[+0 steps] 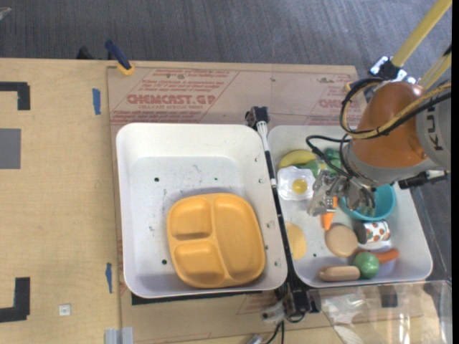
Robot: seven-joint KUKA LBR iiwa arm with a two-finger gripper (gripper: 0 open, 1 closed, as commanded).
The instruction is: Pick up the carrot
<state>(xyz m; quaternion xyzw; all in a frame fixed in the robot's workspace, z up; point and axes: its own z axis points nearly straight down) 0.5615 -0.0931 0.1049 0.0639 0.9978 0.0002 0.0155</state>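
The carrot [328, 219] is a small orange piece in the middle of the right bin [424, 262]. Its lower end pokes out beneath my gripper [326, 198]. The gripper is low in the bin, directly over the carrot's upper end and hiding it. The orange-banded wrist [387, 124] rises behind it toward the right.
Crowded round the carrot are a fried egg [297, 186], a banana [297, 158], a teal bowl [385, 203], a patterned cup [376, 231], a tan lump [342, 240], a green ball [367, 264] and a bread roll [338, 271]. The left bin [143, 163] holds a yellow divided plate [215, 239].
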